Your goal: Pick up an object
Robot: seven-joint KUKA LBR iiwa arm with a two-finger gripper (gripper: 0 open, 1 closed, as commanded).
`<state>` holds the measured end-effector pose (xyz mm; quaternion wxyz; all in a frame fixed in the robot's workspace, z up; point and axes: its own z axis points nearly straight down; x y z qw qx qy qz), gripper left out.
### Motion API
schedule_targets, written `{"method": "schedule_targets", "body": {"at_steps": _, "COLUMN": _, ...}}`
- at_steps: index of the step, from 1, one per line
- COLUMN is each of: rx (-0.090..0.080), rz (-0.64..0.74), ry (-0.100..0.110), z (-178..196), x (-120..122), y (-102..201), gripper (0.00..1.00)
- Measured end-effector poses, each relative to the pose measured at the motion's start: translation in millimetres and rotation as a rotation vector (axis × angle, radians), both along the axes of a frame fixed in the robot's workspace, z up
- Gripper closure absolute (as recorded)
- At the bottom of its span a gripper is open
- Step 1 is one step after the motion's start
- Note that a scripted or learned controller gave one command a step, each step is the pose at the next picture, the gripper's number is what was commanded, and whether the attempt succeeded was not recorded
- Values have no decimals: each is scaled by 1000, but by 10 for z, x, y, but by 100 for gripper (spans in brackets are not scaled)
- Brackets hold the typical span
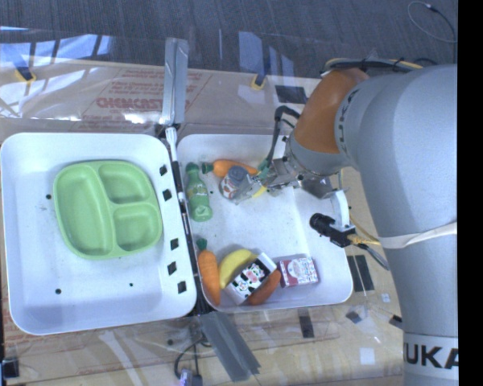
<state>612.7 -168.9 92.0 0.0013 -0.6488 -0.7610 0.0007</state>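
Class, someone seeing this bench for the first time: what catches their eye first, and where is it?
The huge grey arm with its orange band fills the right side, reaching over the right bin. The lime-green divided plate sits alone in the left bin. Toy food clusters along the right bin's near edge, including a banana and carrot.

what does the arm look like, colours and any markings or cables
The arm is a thick, rounded grey body with an orange band above the wrist. White KUKA lettering shows near its base. Thin black cables loop by the wrist toward the gripper.
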Motion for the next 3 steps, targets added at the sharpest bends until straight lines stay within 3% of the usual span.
{"method": "schedule_targets", "body": {"at_steps": 1, "rx": 0, "rz": 8, "ry": 2, "z": 103, "x": 4, "y": 14, "gripper": 100}}
{"method": "schedule_targets", "body": {"at_steps": 2, "rx": 0, "rz": 8, "ry": 3, "z": 102, "x": 4, "y": 18, "gripper": 0}}
{"method": "schedule_targets", "body": {"at_steps": 3, "rx": -8, "rz": -83, "ry": 55, "z": -32, "x": 289, "y": -362, "gripper": 0}}
